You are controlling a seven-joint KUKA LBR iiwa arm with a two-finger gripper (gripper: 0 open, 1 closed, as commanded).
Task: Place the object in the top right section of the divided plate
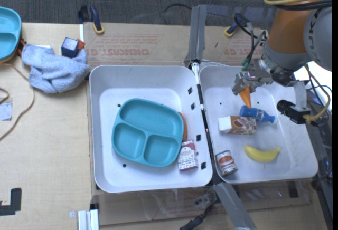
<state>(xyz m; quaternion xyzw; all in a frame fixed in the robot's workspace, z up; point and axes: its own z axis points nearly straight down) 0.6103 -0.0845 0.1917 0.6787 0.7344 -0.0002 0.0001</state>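
Observation:
A teal divided plate lies in the left bin, with one large section and two smaller ones. My gripper hangs over the back of the right bin. It is shut on the top of an orange carrot-shaped object, which points down between its fingers. The plate is well to the left of the gripper, across the wall between the bins.
The right bin holds a blue bottle, a brown-and-white carton, a banana and a small can. A small red-and-white carton rests against the plate's right corner. A grey cloth lies on the bench at left.

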